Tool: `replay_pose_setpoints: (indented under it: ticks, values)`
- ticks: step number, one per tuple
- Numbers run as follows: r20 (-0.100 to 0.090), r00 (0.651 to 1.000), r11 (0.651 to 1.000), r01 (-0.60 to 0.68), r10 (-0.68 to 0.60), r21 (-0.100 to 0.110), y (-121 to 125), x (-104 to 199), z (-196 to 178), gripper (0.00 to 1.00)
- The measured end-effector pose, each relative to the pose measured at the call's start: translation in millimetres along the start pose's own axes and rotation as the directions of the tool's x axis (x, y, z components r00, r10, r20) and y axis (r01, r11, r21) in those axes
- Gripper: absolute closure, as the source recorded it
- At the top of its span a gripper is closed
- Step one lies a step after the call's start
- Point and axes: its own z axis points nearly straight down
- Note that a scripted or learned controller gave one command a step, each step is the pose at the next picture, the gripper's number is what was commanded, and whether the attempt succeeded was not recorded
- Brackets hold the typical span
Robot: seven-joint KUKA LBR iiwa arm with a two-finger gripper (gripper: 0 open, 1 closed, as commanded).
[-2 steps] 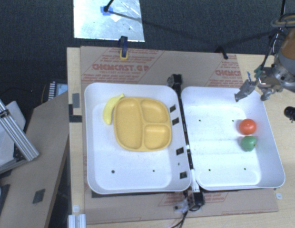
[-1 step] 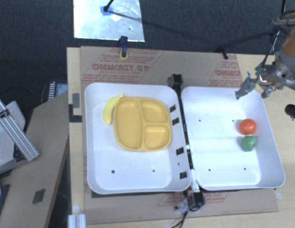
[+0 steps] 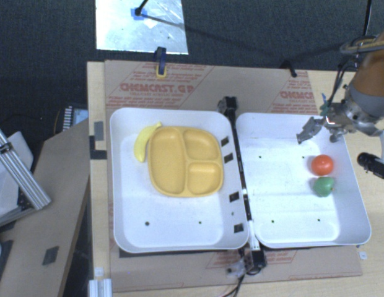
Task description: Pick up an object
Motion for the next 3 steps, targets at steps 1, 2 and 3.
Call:
replay_pose_setpoints:
  ticks: [1,2,3]
  values:
    - [0.000,1.000,1.000,0.000,0.000,-0.002,2,0,41,0.00]
    - [0.000,1.000,1.000,0.000,0.000,-0.001,-2,2,102,0.00]
    - [0.002,1.000,1.000,-0.001,0.001,-0.005,-2,1,88,1.00]
